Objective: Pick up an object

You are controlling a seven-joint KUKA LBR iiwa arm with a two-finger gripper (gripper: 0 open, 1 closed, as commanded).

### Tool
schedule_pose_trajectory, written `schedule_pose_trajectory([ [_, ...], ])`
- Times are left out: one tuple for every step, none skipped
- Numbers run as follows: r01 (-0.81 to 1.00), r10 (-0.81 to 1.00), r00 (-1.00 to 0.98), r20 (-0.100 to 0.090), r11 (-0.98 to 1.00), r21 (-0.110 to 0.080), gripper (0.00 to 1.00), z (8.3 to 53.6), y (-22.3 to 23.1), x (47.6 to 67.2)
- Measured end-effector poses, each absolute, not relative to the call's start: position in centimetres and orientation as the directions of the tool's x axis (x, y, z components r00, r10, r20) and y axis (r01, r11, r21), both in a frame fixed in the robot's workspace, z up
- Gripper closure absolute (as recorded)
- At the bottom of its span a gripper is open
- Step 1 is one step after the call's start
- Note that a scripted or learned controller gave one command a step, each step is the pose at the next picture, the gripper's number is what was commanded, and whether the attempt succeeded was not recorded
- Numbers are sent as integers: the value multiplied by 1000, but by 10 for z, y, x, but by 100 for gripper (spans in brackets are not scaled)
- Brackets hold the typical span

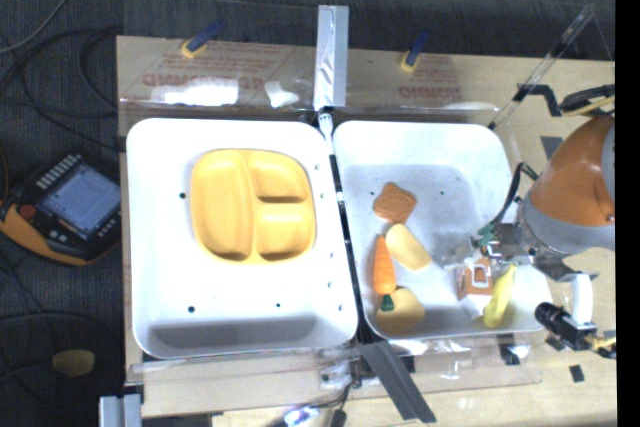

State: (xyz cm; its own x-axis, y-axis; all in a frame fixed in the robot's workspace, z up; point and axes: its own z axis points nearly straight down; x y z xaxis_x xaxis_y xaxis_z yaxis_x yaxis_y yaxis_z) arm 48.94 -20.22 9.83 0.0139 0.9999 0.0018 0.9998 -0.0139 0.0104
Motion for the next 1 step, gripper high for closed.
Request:
schedule_pose_trajectory([
  [997,997,76,-2,-76,-2,100,271,-153,484],
])
